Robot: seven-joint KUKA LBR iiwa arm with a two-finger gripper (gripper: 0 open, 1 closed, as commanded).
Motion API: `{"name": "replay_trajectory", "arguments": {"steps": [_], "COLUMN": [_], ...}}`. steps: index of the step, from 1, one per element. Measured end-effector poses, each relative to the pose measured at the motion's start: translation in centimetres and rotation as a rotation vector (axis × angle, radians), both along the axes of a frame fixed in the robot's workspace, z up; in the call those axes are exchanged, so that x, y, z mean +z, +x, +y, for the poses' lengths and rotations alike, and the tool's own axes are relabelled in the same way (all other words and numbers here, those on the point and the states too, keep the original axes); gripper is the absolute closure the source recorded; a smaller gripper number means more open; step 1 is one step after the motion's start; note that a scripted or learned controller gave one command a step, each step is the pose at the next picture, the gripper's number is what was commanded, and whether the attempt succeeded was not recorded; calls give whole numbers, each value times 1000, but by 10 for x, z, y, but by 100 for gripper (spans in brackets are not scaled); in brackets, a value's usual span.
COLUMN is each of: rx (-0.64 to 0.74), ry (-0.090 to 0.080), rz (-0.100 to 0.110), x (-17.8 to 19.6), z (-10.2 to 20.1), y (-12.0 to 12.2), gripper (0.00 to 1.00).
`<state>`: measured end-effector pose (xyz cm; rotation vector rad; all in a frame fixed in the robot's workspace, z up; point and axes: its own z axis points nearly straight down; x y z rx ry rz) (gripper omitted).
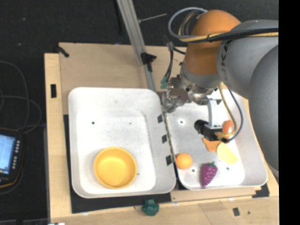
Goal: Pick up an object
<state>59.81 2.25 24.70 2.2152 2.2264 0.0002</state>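
My gripper [170,100] hangs over the far left corner of the right bin [251,170], close to the wall between the two bins. Nothing shows between its tips. In the right bin's near half lie an orange ball [183,161], a purple bunch of grapes [208,173], a pale yellow fruit [227,154], and an orange wedge [211,145] beside it. A small orange piece [227,125] sits a little farther back. All of these lie nearer the front than the gripper. A yellow bowl [115,167] stands in the left bin [84,107] at its near side.
A slanted metal rail [136,36] runs down from the top to the bins' far edge, just left of the gripper. A small green object [150,207] lies on the bench in front of the bins. The arm's bulk covers the right bin's far right side.
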Motion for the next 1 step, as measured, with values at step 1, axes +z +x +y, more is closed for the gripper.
{"name": "replay_trajectory", "arguments": {"steps": [1], "rx": [3], "ry": [2], "rz": [-1], "x": [9], "z": [53], "y": [10], "gripper": [100]}}
